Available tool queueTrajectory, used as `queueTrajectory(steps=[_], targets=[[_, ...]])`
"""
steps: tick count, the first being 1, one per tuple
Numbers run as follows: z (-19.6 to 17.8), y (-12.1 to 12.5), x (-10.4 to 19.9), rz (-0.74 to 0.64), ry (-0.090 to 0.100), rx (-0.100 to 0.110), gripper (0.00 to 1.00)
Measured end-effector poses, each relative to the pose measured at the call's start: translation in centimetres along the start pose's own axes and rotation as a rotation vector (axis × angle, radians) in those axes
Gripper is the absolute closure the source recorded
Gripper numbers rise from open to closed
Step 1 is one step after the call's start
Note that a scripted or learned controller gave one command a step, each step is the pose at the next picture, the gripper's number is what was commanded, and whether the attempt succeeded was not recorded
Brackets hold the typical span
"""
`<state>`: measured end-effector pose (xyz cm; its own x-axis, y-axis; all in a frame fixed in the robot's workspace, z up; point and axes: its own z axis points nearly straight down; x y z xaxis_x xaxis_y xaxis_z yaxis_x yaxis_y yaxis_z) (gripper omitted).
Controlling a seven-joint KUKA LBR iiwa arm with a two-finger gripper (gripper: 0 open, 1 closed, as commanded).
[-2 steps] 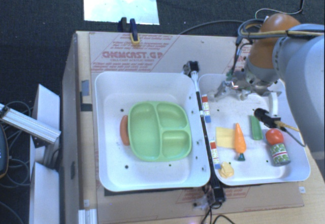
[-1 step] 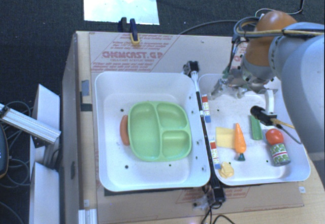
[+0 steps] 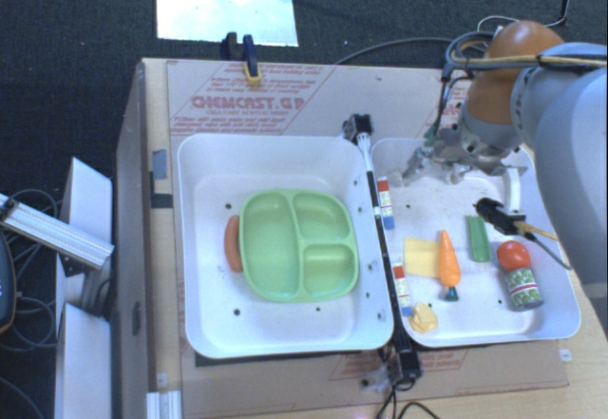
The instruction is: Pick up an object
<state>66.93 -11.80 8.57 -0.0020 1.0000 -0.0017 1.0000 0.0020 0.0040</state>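
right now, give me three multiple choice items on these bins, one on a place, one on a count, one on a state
1. Where does the green divided tray lie?
A. left bin
B. right bin
C. on the cardboard outside the bins

2. How many compartments does the tray have?
A. two
B. three
C. five

3. How does the toy carrot in the right bin rest?
A. standing upright
B. lying flat on the bin floor
C. leaning on the bottle

Answers:
1. A, the tray sits in the left bin, with an orange sausage-shaped toy at its left edge.
2. B, its ridges mark off one large well and two smaller ones.
3. B, it lies flat beside the yellow slice.
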Motion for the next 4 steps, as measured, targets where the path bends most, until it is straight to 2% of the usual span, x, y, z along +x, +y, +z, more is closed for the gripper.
queueTrajectory(steps=[1, 2, 3, 4], targets=[[0.0, 0.0, -1.2, 0.001, 0.000, 0.000, 0.00], [0.1, 0.0, 1.3, -0.003, 0.001, 0.001, 0.00], [0.1, 0.0, 2.0, -0.003, 0.001, 0.002, 0.00], [0.0, 0.0, 0.7, 0.001, 0.000, 0.001, 0.00]])
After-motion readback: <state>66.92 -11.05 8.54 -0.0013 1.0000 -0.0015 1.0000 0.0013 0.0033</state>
